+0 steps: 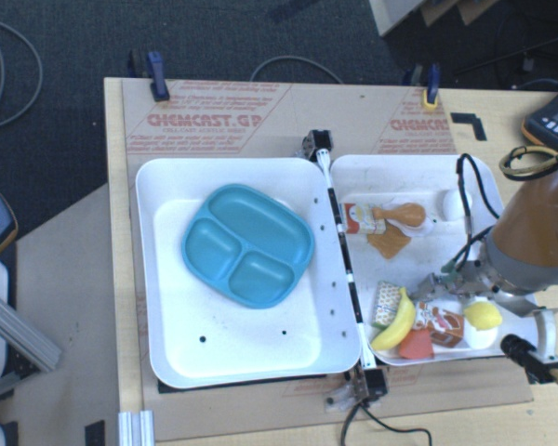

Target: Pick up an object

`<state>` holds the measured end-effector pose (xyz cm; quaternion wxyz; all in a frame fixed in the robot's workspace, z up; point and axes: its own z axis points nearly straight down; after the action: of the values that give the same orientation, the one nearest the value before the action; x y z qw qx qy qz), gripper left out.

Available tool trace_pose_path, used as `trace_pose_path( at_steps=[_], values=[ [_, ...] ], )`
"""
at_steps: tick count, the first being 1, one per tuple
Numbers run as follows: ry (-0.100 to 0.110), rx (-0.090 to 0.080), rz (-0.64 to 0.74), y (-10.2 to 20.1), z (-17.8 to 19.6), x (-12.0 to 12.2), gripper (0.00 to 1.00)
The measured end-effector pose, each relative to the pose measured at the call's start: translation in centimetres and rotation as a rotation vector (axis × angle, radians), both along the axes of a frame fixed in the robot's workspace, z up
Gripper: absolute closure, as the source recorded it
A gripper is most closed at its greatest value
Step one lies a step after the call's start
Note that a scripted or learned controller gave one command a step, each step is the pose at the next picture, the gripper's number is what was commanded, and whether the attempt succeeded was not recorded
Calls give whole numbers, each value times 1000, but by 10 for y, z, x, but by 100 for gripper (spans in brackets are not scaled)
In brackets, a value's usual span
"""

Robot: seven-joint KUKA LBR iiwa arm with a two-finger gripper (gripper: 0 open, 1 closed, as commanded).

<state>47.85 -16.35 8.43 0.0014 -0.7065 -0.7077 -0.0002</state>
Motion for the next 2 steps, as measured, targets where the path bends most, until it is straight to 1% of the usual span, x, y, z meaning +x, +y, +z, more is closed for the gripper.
trace_pose_path(
  at_steps=[1, 2],
  values=[
    [-17, -7, 4, 20, 171, 74, 0],
    [1, -1, 2, 40, 51, 123, 0]
  ],
)
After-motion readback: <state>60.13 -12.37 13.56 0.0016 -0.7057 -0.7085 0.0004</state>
